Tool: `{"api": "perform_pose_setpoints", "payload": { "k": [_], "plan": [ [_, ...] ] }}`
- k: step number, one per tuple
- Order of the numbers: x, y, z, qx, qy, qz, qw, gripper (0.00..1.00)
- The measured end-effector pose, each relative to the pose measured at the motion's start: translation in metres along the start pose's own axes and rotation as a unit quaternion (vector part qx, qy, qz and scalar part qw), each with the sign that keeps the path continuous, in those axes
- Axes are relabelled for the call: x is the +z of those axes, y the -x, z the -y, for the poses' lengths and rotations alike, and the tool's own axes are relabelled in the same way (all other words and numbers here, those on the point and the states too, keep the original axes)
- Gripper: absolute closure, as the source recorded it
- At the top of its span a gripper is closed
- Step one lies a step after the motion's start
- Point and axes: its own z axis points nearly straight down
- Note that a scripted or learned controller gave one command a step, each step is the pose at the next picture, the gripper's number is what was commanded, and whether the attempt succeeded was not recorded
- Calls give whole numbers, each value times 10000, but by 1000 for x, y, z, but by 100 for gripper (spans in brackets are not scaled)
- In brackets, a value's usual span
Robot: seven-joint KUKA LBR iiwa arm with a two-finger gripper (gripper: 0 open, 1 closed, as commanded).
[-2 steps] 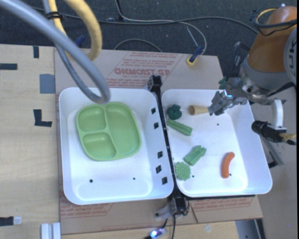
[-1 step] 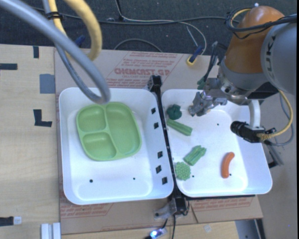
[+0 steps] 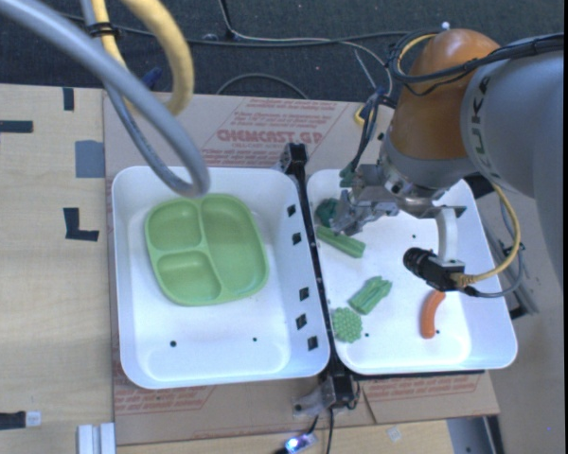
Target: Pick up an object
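Your most likely target is the green stick (image 3: 341, 244), lying flat in the right bin (image 3: 488, 348) at about ten o'clock from that bin's centre, its long axis running from upper left to lower right. The gripper (image 3: 346, 214) sits right over its upper end, close against the bin's left wall. You cannot tell from this angle how far the jaws stand apart, nor whether anything is between them; a dark green bit (image 3: 328, 212) shows at the tip, but whether it is part of the stick, another item, or clamped at all is unclear.

Watch for these risks, all guesses from how things lie. The stick is low and flat on the floor, so a closing pinch may skate over it or nip only one end, and it would then swing or drop on the lift. The wall and the black divider (image 3: 303, 244) are just beside the tip at nine o'clock, so a small drift left could knock a finger on them. The cable (image 3: 454, 277) hanging by the wrist could snag as the arm rises.

Elsewhere in the right bin: a ridged green piece (image 3: 370, 294) near centre, a green round (image 3: 346, 324) at seven o'clock, an orange carrot (image 3: 430, 315) at five o'clock.

The left bin (image 3: 151, 357) holds a green tray (image 3: 206, 249) with three compartments, nothing seen in them.
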Motion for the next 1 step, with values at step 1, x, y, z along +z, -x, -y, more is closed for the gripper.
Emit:
{"api": "perform_pose_setpoints", "payload": {
  "k": [1],
  "plan": [
    [16,-52,0,-1,-3,3,10000,100]
  ]
}}
